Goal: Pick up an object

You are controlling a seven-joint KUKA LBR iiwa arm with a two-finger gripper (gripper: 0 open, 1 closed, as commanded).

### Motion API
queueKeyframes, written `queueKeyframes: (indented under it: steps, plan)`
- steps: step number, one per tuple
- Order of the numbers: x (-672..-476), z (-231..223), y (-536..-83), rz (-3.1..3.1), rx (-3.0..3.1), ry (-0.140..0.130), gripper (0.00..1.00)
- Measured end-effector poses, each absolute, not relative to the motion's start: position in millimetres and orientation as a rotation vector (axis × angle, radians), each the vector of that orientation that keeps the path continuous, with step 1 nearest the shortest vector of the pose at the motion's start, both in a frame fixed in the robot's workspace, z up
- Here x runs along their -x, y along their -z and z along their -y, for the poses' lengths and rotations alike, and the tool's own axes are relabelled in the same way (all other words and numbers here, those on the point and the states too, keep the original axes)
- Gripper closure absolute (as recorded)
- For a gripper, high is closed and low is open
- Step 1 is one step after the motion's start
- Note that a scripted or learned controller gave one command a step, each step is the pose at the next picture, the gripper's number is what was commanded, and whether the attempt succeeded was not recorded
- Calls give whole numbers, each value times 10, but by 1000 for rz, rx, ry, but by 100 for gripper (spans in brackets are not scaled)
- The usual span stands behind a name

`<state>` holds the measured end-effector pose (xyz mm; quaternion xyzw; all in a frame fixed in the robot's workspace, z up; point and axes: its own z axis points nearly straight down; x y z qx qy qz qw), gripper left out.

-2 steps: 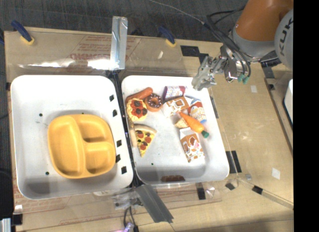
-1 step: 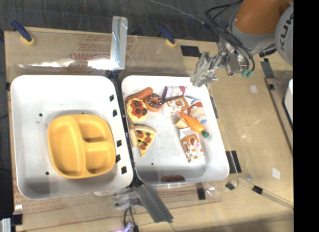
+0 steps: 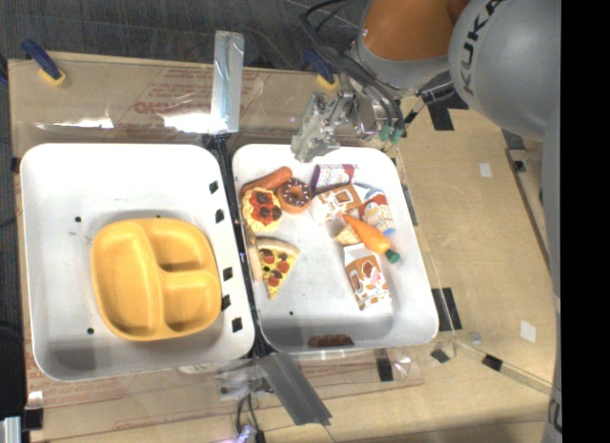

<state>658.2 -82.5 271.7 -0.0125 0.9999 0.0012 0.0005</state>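
Approach step, by the look of it: gripper (image 3: 313,134) poised over the far rim of the right bin (image 3: 412,312), nothing held; finger spread impossible to tell. Toy food clustered just below: hot dog (image 3: 269,181), donut (image 3: 294,196), carrot (image 3: 366,232). Next, probably: descend onto one piece, then close.

A single fixed camera looks down from above at a slant on the tan wooden counter (image 3: 477,241), far enough back to take in both shallow white plastic bins, the left one (image 3: 48,193) and the right one (image 3: 315,322), side by side. The grey arm with its orange band (image 3: 419,3) enters from the upper right.
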Motion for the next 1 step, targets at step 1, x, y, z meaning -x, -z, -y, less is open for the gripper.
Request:
queueKeyframes:
  steps: [1]
  plan:
    - [-6576, 1239, -2945, -3131, -207, 3, 100]
